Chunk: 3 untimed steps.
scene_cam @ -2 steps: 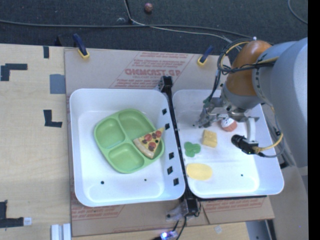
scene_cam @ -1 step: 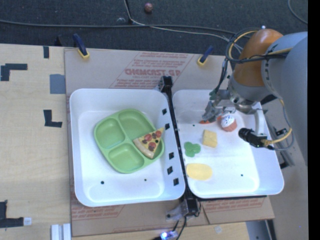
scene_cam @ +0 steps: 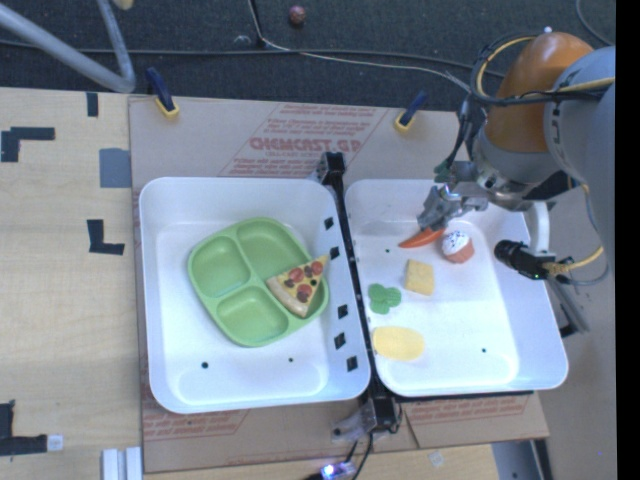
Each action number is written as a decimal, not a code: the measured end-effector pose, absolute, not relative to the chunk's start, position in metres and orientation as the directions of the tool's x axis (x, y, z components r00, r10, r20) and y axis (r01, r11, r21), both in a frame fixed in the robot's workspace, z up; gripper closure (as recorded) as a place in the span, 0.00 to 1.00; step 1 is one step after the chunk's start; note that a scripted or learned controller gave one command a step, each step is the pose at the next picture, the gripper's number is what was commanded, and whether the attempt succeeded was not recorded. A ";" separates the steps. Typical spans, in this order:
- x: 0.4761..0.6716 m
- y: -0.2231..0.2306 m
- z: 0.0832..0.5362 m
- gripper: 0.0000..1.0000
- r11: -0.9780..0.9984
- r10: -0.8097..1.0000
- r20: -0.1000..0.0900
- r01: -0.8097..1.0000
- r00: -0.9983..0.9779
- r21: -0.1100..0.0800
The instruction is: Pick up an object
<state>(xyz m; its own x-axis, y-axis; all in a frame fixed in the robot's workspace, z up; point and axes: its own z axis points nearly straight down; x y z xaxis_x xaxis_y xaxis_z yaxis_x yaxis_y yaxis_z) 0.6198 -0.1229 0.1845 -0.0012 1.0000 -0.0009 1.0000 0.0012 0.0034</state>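
The orange toy carrot (scene_cam: 421, 237) lies near the back of the right bin (scene_cam: 520, 363), its upper end just under the gripper (scene_cam: 440, 211); whether the carrot is between the gripper's tips cannot be told. A white-and-red egg-shaped toy (scene_cam: 457, 245) touches the carrot's right side, with a yellow cheese wedge (scene_cam: 420, 277), a green leafy piece (scene_cam: 383, 297) and a flat yellow piece (scene_cam: 399, 343) nearer the front. The left bin (scene_cam: 175, 373) holds a green divided plate (scene_cam: 250, 280) with a pizza slice (scene_cam: 300, 285) on its right compartment.

Light wood bench (scene_cam: 60, 298), cardboard sheet (scene_cam: 290, 138), dark carpet (scene_cam: 350, 8), cables (scene_cam: 330, 53).
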 end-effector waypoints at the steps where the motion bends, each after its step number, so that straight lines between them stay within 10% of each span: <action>1: 0.624 -0.129 0.246 1.00 0.001 1.000 -0.002 1.000 -0.001 0.006; 3: 0.592 -0.021 0.255 1.00 0.006 1.000 0.001 1.000 -0.006 -0.001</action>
